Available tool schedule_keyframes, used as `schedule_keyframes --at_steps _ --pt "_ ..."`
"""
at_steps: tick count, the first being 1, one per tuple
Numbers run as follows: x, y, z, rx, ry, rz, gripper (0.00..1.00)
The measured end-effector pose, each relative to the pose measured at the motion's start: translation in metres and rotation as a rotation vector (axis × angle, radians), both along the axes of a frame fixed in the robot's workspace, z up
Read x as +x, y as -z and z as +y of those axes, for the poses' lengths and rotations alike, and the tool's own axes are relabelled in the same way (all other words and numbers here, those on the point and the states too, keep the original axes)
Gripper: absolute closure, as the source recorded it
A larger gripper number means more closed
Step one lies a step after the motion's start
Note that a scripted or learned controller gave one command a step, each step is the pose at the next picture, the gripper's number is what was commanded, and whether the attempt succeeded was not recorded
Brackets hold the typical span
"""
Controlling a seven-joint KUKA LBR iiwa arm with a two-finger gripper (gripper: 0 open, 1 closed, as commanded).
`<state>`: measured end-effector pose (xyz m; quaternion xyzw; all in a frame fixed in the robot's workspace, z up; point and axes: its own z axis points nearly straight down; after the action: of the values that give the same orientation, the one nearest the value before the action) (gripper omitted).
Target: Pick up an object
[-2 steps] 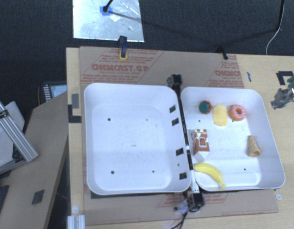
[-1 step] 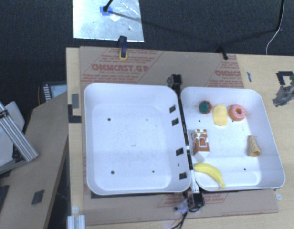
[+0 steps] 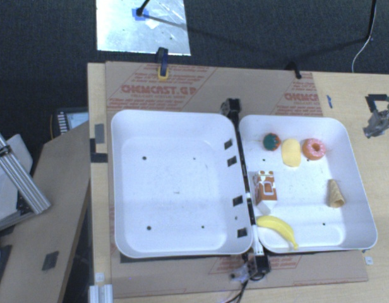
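Observation:
The right bin (image 3: pixel 362 201) holds several small objects. Near its back lie a dark green round piece (image 3: pixel 271 142), a pale yellow oval piece (image 3: pixel 291 153) and a pink ring donut (image 3: pixel 314 149). An orange and white block (image 3: pixel 265 187) rests against the left wall. A tan cone (image 3: pixel 335 193) lies to the right of centre. A yellow banana (image 3: pixel 278 229) lies at the front left corner. My gripper (image 3: pixel 379 122) pokes in at the right edge of the view, outside the bin and well apart from every object.
The left bin (image 3: pixel 175 188) sits beside the right one, joined by a black-clipped divider (image 3: pixel 239 169). Both rest on a cardboard sheet (image 3: pixel 182 87) on the bench. A shiny metal plate (image 3: pixel 143 17) lies on the dark floor behind.

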<state>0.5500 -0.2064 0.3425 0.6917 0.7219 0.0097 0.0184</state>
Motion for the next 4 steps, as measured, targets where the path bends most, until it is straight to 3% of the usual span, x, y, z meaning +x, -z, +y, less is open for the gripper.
schedule_keyframes --at_steps 4 --pt "0.004 -0.044 0.000 -0.005 -0.020 -0.015 1.00"
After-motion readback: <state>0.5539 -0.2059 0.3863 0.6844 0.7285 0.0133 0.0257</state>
